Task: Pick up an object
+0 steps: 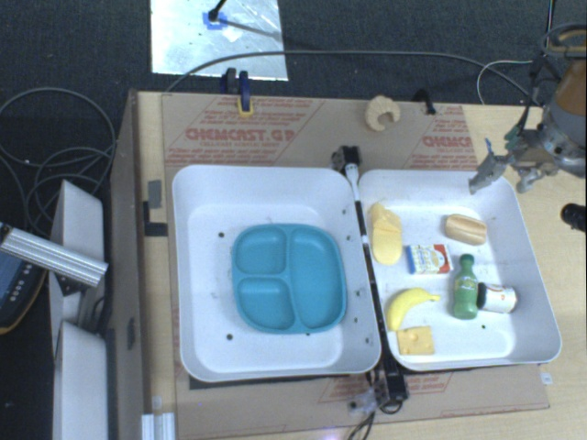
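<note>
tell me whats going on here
A robot arm's gripper hovers over the far right corner of the right bin, fingers open and holding nothing. In that bin lie a banana, a green bottle, a bread roll and other small things. The left bin holds a blue tray.

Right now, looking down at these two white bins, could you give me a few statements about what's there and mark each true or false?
1. The blue divided tray lies in the left bin. True.
2. The banana lies in the left bin. False: it is in the right bin.
3. The end effector holds the green bottle. False: it is over the right bin's far corner, apart from the bottle.
4. The green bottle lies beside a small white cup. True.
</note>
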Controlling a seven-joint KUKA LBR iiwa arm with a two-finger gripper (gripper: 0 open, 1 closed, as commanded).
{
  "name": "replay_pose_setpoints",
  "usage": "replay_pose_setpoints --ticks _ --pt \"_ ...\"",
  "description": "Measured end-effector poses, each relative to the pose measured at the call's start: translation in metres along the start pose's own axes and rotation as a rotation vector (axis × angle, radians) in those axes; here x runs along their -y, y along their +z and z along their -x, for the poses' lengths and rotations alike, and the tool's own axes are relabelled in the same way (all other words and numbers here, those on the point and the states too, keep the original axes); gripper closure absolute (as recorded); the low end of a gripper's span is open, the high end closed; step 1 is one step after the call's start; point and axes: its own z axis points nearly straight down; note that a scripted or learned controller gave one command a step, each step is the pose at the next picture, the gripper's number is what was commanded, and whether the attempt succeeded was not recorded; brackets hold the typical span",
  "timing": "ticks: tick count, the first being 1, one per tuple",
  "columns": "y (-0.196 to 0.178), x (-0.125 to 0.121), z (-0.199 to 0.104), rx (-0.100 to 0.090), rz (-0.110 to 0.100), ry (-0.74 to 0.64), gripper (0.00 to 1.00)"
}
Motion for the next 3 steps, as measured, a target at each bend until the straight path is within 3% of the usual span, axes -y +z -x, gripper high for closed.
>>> replay_pose_setpoints --ticks 1,2,3 --pt "0.137 0.011 0.004 -0.001 -0.002 0.002 0.00" --pt "0.125 0.009 0.004 0.001 0.003 0.000 1.00" --pt "0.086 0.084 -0.024 0.000 -0.001 0.002 1.00"
